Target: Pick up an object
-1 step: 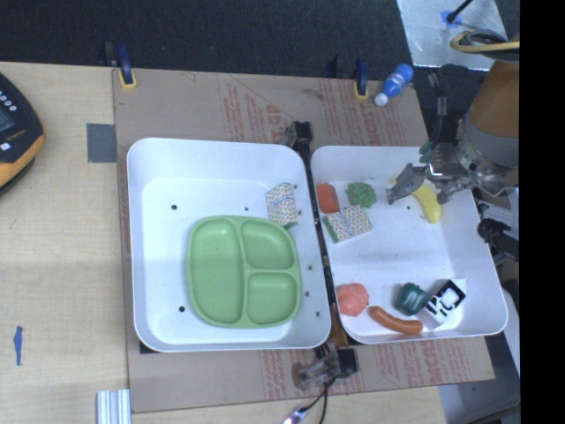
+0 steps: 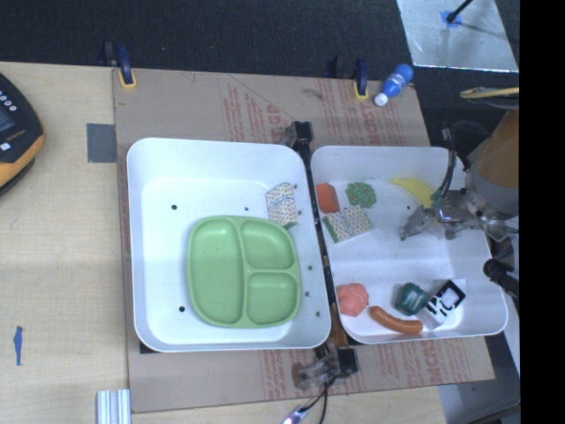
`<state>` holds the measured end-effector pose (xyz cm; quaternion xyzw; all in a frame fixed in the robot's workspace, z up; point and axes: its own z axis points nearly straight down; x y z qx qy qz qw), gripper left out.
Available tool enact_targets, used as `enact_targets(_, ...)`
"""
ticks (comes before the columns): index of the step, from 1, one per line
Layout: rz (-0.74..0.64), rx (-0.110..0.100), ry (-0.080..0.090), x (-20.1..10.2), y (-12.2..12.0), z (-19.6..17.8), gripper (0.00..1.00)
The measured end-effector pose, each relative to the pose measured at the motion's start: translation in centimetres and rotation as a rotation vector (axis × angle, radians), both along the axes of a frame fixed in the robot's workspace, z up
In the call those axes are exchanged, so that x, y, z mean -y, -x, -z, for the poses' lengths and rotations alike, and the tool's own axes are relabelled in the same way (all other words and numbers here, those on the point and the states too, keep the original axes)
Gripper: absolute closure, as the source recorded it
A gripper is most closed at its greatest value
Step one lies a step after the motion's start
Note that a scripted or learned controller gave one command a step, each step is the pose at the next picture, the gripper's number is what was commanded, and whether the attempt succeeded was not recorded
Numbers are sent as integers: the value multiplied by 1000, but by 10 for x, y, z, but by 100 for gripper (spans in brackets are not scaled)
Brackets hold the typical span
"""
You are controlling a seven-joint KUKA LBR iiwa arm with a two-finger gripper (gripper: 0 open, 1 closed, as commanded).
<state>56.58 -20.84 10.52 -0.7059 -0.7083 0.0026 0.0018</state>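
My gripper (image 2: 432, 227) hangs over the right part of the right bin (image 2: 388, 259), its two fingers spread open with nothing between them. A yellow banana (image 2: 411, 188) lies just up and left of it. Further left are a green broccoli piece (image 2: 360, 193), an orange-red block (image 2: 327, 197) and a patterned packet (image 2: 350, 224). Along the bin's near edge lie a red ball (image 2: 352, 298), a sausage (image 2: 395, 320), a dark green cup (image 2: 410, 298) and a black-and-white piece (image 2: 444, 301).
The left bin (image 2: 159, 237) holds a green divided plate (image 2: 244, 270) and a small patterned packet (image 2: 282, 204) near its right wall. A blue-and-white bottle (image 2: 394, 84) lies beyond the bins. An orange-edged device (image 2: 13, 135) sits at the far left.
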Motion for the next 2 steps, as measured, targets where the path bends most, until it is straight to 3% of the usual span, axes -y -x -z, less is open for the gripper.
enact_targets(1, -3, 3, -1, -58, -66, 8, 0)
enact_targets(2, 0, 1, -1, 5, -10, 14, 0)
